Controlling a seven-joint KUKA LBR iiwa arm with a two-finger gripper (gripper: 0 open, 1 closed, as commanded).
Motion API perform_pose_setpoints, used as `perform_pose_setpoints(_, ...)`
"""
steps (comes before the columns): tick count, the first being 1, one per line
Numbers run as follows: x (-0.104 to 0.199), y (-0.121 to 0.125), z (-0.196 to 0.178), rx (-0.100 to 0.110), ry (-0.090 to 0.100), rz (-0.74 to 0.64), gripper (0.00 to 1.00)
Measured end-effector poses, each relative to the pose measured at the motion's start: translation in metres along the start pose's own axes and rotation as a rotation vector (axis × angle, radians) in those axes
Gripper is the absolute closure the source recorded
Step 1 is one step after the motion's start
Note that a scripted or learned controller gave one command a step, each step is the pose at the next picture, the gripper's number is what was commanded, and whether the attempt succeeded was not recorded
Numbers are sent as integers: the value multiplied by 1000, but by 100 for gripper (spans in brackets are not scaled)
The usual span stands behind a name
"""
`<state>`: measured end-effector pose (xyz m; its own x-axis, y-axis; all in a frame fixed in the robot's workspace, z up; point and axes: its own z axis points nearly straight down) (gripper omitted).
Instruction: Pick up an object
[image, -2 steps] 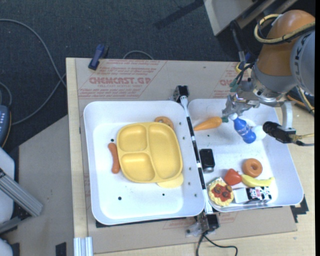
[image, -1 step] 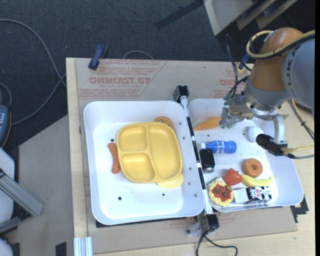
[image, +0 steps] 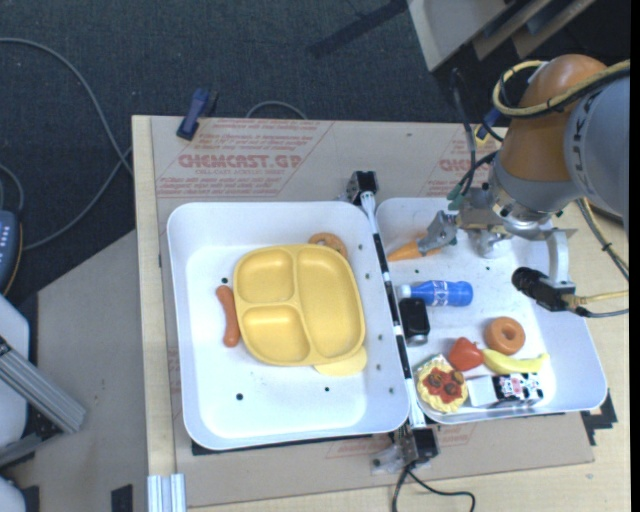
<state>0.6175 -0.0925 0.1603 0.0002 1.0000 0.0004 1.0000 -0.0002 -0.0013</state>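
We're over the right bin (image: 590, 385) now, the gripper (image: 478, 232) hanging at its far end close to the orange carrot (image: 405, 251) with nothing visibly in its grip, and we cannot tell how wide it stands. The blue bottle (image: 441, 293), doughnut (image: 504, 334) and banana (image: 512, 360) lie further down the bin, and we judge the carrot, close against the bin wall, could skid off or get missed. On the board (image: 250, 155) we read red lettering, "CHEMCAST GP".
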Motion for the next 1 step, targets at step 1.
perform_pose_setpoints(1,-64,49,-38,-5,-3,1,0)
